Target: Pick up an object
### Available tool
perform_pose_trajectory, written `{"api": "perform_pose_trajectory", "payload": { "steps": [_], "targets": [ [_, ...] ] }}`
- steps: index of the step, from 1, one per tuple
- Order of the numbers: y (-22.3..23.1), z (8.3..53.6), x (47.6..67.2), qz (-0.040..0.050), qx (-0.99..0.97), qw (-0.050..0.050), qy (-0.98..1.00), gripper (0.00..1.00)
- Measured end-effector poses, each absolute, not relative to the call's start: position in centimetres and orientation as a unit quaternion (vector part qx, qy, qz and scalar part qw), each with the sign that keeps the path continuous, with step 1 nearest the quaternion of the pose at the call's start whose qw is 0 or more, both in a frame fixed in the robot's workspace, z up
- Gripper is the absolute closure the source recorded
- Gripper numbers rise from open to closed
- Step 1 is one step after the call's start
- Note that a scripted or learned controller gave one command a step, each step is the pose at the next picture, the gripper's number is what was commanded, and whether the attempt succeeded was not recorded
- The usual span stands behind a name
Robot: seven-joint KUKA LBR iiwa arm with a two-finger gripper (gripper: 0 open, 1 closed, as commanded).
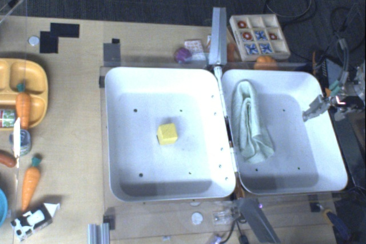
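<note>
I am seeing the gripper hanging at the right edge of the right bin, just over its rim. I cannot tell its state, because it is small and blurred here. A pale towel is lying folded lengthwise in the left part of that bin, well apart from the gripper. In the left bin a yellow cube is sitting alone near the middle.
</note>
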State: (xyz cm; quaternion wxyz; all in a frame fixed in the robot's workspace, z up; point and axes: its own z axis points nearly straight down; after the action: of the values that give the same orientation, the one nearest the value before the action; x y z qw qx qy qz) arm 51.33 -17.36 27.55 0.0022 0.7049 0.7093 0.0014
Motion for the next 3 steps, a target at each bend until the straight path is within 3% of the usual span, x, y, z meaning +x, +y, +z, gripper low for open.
{"api": "perform_pose_trajectory", "payload": {
  "steps": [1, 2, 3],
  "targets": [
    [-12.0, 16.2, 62.7, 0.0012, 0.756, 0.001, 0.654, 0.0],
    [-9.4, 9.4, 63.3, 0.0058, 0.683, 0.008, 0.73, 0.0],
    [-17.0, 13.0, 67.2, 0.0031, 0.718, 0.005, 0.696, 0.0]
  ]
}}
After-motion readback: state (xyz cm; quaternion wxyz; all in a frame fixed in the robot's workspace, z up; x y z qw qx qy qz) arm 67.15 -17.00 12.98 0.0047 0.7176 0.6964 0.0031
